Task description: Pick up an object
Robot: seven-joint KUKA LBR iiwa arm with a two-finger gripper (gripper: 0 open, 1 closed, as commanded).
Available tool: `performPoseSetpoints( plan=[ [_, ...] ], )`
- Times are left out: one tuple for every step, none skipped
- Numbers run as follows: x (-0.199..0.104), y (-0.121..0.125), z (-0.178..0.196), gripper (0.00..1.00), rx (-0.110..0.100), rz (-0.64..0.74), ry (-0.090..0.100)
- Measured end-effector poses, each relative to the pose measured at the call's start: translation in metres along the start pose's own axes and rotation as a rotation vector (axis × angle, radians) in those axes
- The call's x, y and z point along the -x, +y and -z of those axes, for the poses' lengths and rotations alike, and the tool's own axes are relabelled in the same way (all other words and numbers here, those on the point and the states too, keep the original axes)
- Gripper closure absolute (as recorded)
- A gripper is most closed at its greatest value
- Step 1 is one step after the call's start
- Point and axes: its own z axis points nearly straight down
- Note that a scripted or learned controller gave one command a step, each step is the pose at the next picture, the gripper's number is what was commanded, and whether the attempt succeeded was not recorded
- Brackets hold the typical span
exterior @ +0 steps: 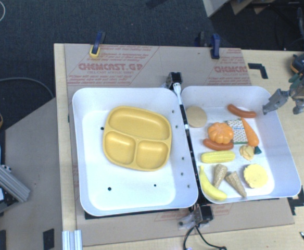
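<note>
Hand [285, 99] at right bin [282, 139] edge, grip state unclear; board [115, 61] printed "CHEMCAST GP".

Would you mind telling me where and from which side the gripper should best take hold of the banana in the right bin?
Grip the banana at its mid-length, coming straight down from above. It lies flat along the right bin's left wall, curving toward the front edge, so the fingers should close across its narrow width. Space beside the wall looks tight; the cones crowd its other side.
</note>
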Motion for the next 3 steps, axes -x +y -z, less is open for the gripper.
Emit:
performPoseSetpoints(
  plan=[
    [-0.003, -0.003, -0.064, 0.0, -0.008, 0.0, 0.004],
    [-0.011, -0.002, -0.124, 0.0, -0.007, 0.001, 0.004],
    [-0.012, -0.001, -0.176, 0.0, -0.002, -0.001, 0.004]
  ],
)
